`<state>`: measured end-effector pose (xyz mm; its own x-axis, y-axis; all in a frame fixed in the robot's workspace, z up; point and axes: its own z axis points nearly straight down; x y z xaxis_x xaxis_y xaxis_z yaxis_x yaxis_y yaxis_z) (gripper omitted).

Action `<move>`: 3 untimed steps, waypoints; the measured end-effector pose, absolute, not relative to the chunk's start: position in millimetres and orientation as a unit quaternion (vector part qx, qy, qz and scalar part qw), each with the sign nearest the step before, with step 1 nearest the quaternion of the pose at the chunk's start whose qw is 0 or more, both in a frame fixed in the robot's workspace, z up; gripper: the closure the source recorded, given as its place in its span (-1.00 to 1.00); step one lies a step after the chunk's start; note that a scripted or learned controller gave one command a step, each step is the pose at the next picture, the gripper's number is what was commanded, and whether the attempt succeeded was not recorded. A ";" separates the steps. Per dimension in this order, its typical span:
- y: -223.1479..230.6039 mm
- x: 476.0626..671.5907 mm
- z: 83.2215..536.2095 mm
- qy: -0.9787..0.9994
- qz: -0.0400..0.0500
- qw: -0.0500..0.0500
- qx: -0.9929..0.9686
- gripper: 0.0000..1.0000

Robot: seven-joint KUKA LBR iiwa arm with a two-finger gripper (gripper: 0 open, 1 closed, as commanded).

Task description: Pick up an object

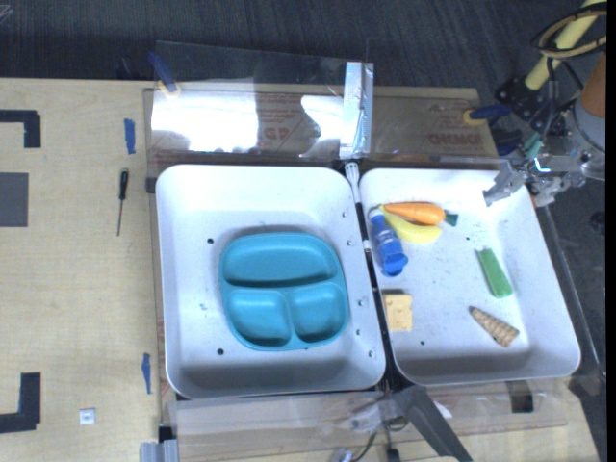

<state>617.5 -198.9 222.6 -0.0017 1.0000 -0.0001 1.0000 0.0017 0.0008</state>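
The gripper (515, 183) hangs over the far right corner of the right bin (553, 349), at the bin's rim; whether it is released or clenched cannot be told from this view, and nothing shows in its grasp; the objects lie well apart from it, lower and to its left: a carrot (416, 213) resting against a banana (420, 232), a blue bottle (387, 244) beside the divider, a green block (495, 272), a yellow sponge (397, 312) and a cone (495, 325); the left bin (183, 205) holds a blue divided tray (283, 289).
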 end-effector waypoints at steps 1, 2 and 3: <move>-198.9 617.5 222.6 0.708 0.000 0.000 0.706 -1.00; -191.9 572.7 95.4 0.689 0.001 0.001 0.724 -1.00; -148.1 505.0 87.4 0.650 0.002 0.001 0.760 -1.00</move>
